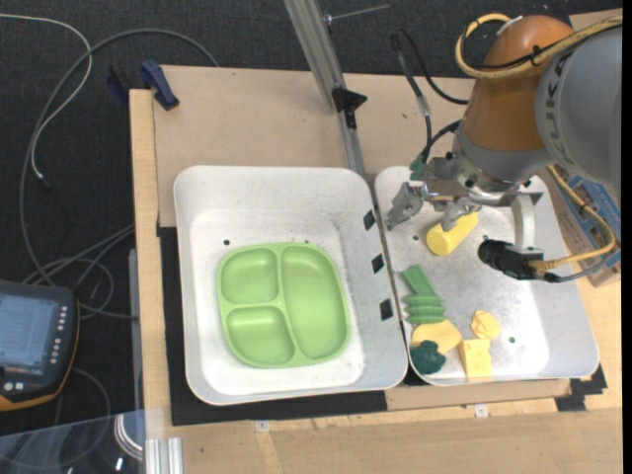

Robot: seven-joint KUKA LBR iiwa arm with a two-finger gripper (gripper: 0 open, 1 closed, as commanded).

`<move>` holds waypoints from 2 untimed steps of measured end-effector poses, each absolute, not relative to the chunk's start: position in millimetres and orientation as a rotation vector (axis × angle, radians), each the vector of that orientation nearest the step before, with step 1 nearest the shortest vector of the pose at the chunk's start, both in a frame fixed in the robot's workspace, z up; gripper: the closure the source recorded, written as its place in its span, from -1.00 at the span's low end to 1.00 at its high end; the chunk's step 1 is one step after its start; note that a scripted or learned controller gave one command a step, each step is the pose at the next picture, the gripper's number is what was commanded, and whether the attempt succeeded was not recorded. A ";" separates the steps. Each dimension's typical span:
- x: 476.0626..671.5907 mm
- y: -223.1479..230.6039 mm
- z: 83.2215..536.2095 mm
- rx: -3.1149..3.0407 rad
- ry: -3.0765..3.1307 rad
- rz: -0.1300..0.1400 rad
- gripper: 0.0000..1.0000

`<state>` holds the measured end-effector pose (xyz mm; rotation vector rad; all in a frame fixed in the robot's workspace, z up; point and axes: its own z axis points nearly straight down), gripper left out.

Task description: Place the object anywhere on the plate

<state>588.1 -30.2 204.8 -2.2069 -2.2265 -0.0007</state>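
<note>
A light green plate (284,304) with three compartments lies in the left bin (197,205). In the right bin (553,344), a yellow cylinder (451,233) lies tilted near the far end. My gripper (432,205) hangs over the far end of the right bin, just above and left of the cylinder. The wrist hides where the gripper meets the cylinder, so contact cannot be made out. Nothing lies on the plate.
Near the right bin's front left lie a green ridged piece (423,296), a dark green lump (429,358), a yellow wedge (439,336), a yellow block (477,356) and a small yellow piece (485,322). A metal rail (326,57) slants down to the gap between the bins.
</note>
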 end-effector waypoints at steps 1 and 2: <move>589.1 -34.8 216.9 -2.218 -2.222 -0.003 1.00; 633.5 -74.2 191.4 -2.227 -2.220 0.000 1.00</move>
